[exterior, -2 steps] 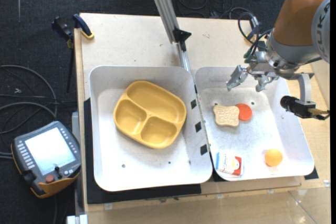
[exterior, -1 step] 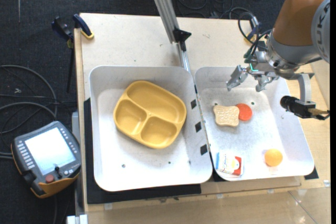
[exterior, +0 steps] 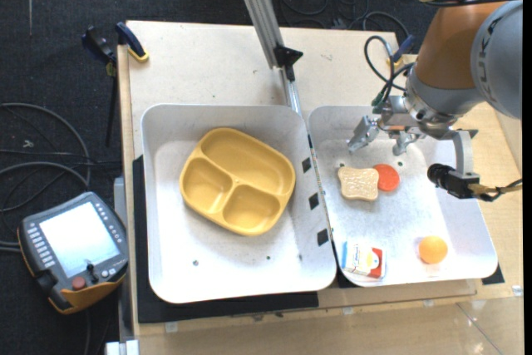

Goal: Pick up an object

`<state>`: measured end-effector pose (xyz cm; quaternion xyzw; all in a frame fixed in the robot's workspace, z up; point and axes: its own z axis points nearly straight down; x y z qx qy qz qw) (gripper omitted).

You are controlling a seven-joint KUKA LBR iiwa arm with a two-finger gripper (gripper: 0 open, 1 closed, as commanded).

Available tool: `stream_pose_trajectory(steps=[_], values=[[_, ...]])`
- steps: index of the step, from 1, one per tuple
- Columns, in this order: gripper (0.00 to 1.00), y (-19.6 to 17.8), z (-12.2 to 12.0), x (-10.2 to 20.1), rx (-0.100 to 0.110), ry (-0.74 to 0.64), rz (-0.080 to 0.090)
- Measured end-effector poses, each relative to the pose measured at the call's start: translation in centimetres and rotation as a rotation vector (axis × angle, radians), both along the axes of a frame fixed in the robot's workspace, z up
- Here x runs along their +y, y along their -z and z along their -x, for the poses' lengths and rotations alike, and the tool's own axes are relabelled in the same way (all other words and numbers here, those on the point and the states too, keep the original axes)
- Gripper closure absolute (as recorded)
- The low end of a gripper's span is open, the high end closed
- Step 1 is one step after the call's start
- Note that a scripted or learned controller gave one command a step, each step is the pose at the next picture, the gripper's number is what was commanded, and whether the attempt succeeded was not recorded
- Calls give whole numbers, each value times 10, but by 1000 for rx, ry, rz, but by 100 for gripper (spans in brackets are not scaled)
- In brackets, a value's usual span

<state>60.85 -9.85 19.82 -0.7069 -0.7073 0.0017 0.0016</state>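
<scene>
In the right bin [exterior: 465, 220] lie a slice of toast [exterior: 359, 184], a red round piece [exterior: 386, 177] touching its right side, an orange ball [exterior: 432, 248] near the front right, and a small white carton with red and blue print [exterior: 363, 260] at the front edge. My gripper [exterior: 383, 137] hangs over the back of the right bin, just behind the toast and the red piece. Its two fingers are spread apart with nothing between them.
The left bin [exterior: 166, 179] holds a yellow three-compartment plate [exterior: 238, 180]. A metal pole [exterior: 259, 4] slants up from the divider between the bins. A teach pendant [exterior: 71, 249] lies on the floor at the left. A black clamp [exterior: 100, 44] sits at the bench's back left corner.
</scene>
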Motion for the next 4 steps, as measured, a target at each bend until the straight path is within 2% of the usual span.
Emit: stream_pose_trajectory(steps=[2, 3, 4], values=[[0, 93, -3, -1, -9, 0, 3], [100, 79, -5, 0, -15, 0, 2], [100, 35, -5, 4, -9, -2, 0]])
